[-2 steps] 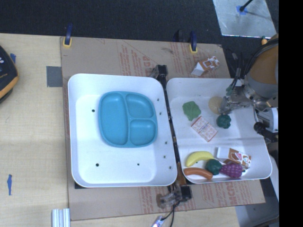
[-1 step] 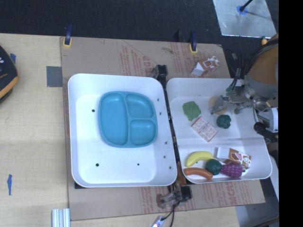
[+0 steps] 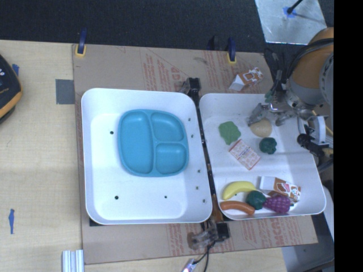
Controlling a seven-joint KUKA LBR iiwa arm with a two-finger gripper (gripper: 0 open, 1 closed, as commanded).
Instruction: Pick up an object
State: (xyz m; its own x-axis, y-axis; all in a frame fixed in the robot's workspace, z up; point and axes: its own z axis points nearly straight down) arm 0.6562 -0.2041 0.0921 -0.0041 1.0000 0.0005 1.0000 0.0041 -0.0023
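Left bin (image 3: 91, 152): holds one blue divided plate (image 3: 153, 142), three compartments, lying flat near the bin's middle.

Right bin (image 3: 306, 169): holds a flat green leaf-like piece (image 3: 229, 132), a small red-and-white packet (image 3: 244, 154), a dark green broccoli-like toy (image 3: 268, 145), a beige rounded object (image 3: 261, 128), a yellow banana (image 3: 238, 189), a sausage (image 3: 237, 208), a second dark green toy (image 3: 256, 199), purple grapes (image 3: 278, 203) and a white-and-brown carton (image 3: 279, 185). The last five are clustered along the near edge.

The banana's long axis runs roughly left to right, curve arched toward the far side. The sausage lies just nearer than it, also left to right.

Gripper (image 3: 273, 113): over the far part of the right bin, just above the beige object; whether it touches cannot be told. Fingers appear spread apart, with nothing seen between them.

Outside the bins, a small snack packet (image 3: 248, 79) lies on the cardboard (image 3: 142, 67). Red printing on the cardboard and packets is too small to read.
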